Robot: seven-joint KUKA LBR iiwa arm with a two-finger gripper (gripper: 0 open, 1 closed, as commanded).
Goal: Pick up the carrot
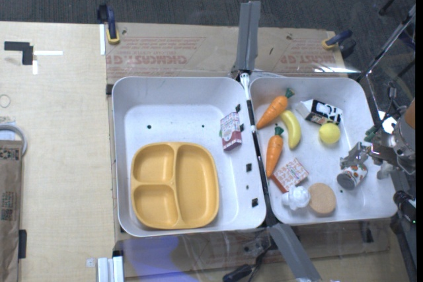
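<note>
Two orange carrots with green tops lie in the right bin. One carrot slants along the bin's upper left wall. The other carrot lies just below it, nearly upright in the view, beside a yellow banana. My gripper reaches in at the bin's right edge, low over a small patterned cup. It is well to the right of both carrots, with the lemon and the banana between.
The right bin also holds a black-and-white packet, a red snack packet, a white crumpled item and a round tan biscuit. The left bin holds a yellow divided plate and a small red carton.
</note>
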